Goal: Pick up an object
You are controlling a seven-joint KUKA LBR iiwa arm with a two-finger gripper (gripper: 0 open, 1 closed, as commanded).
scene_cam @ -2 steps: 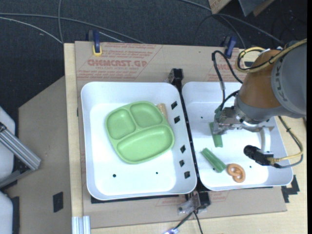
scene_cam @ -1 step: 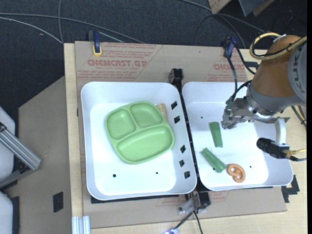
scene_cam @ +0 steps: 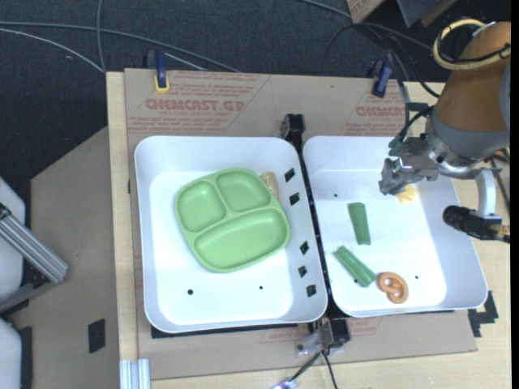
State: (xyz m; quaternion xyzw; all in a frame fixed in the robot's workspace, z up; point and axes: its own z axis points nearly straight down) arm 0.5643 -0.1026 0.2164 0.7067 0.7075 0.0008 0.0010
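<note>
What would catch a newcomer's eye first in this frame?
The green divided plate fills the middle of the left bin. The grey and orange arm leans in from the right, its gripper low over the right bin's far part beside a small yellow piece. Nearer lie two green sticks and a pretzel.

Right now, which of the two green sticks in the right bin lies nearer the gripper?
The upper green stick, lying almost straight up the view just below the gripper. The other green stick lies slanted, lower, beside the pretzel.

Small yellow object point(scene_cam: 408, 193) lies under the end effector point(scene_cam: 395, 181).
</note>
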